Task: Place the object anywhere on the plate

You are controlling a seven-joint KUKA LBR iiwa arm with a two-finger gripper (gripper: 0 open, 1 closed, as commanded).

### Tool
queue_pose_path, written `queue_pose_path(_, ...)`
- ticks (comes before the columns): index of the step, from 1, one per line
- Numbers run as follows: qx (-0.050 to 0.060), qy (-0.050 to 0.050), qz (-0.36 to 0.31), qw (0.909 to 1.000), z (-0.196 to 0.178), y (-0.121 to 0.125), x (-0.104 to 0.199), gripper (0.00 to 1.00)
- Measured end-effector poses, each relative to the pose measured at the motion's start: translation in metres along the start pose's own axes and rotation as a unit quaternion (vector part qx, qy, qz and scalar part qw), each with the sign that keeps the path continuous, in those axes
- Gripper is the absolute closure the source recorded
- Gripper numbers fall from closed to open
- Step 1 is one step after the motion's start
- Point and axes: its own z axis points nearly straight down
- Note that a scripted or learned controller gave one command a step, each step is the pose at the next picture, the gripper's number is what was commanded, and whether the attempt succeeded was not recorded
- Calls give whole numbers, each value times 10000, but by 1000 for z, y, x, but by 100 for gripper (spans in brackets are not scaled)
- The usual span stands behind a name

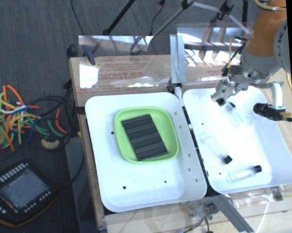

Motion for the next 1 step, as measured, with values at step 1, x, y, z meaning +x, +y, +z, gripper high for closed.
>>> queue_pose_path(1, -1, -1, 0, 10000, 0, 0, 0, 0)
